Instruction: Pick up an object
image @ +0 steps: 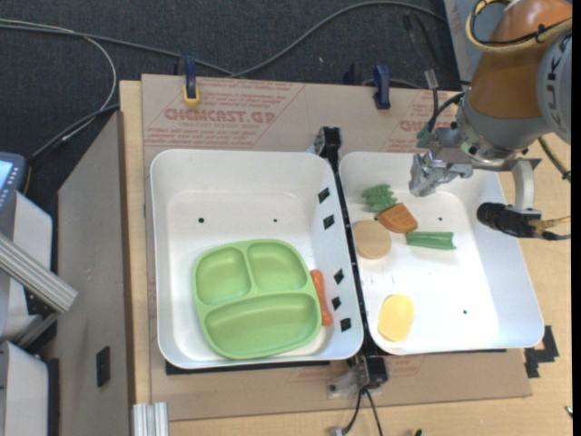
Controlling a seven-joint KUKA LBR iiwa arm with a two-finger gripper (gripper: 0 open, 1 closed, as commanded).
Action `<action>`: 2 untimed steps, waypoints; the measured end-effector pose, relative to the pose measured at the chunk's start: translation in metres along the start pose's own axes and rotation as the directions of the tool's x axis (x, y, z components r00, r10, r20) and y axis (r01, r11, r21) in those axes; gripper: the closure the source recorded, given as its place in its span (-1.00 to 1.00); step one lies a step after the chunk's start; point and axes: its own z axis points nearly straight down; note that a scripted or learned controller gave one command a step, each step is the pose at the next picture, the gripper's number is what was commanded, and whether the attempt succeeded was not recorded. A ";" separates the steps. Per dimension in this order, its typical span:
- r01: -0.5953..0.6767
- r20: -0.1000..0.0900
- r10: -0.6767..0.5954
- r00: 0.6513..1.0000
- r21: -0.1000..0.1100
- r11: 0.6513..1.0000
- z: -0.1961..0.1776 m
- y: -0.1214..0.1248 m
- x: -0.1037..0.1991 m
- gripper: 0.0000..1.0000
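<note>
Arm enters from the right, orange band up high, wrist bent down over the right bin's (508, 316) far side. Gripper (425, 182) hangs just above the bin floor, beside a green leafy piece (378, 195); finger state cannot be told, nothing seen between them. Right bin contents: leafy piece, orange wedge (398, 217), green pod (429, 239), tan disc (371, 240), yellow piece (396, 317). Left bin (172, 243) holds a green divided plate (255, 296) with an orange carrot (320, 296) at its right edge

Dark carpet (227, 16) crossed by grey cables (82, 39) surrounds a cardboard-topped bench (272, 107) (held by blue clamps (191, 80)).
</note>
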 end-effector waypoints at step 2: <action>0.000 0.000 0.000 1.000 0.002 1.000 0.000 -0.056 0.100 1.00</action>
